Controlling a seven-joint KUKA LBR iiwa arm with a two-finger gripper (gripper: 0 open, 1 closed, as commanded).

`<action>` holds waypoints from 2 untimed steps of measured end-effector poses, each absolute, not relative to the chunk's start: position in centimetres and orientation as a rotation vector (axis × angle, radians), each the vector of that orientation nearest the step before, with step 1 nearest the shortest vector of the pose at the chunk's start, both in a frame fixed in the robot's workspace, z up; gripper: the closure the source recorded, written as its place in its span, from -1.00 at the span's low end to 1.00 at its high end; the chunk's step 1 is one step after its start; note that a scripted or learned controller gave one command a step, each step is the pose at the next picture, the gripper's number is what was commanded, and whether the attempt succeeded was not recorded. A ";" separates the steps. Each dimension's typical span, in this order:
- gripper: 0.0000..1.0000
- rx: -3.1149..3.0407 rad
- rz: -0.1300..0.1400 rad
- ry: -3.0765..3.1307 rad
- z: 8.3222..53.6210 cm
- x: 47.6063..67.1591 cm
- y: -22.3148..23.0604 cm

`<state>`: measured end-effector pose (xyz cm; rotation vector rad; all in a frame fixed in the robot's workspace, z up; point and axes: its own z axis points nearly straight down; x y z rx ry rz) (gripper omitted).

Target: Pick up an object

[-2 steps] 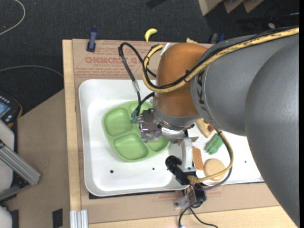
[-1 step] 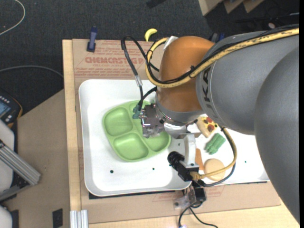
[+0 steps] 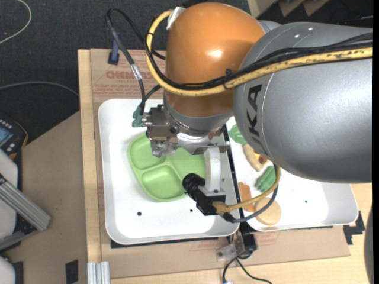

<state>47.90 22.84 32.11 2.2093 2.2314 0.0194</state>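
A light green divided plate (image 3: 155, 171) lies in the left white bin (image 3: 118, 218), towards its middle. The grey arm with its orange band (image 3: 207, 46) hangs straight over this bin and hides the plate's far right part. My gripper (image 3: 186, 148) sits under the wrist, right above the plate's upper right edge. The wrist covers its lower end, so I cannot see whether it touches the plate. Nothing visibly hangs from it.
The right white bin (image 3: 331, 209) holds several small things beside the arm: a green piece (image 3: 266, 177), a tan and orange piece (image 3: 269, 215) and a pale one (image 3: 252, 157). A black cable-mounted part (image 3: 200, 197) hangs over the divide between the bins. Cardboard (image 3: 95, 99) frames the bins.
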 end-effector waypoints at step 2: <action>1.00 2.221 -0.012 2.227 39.2 47.8 20.6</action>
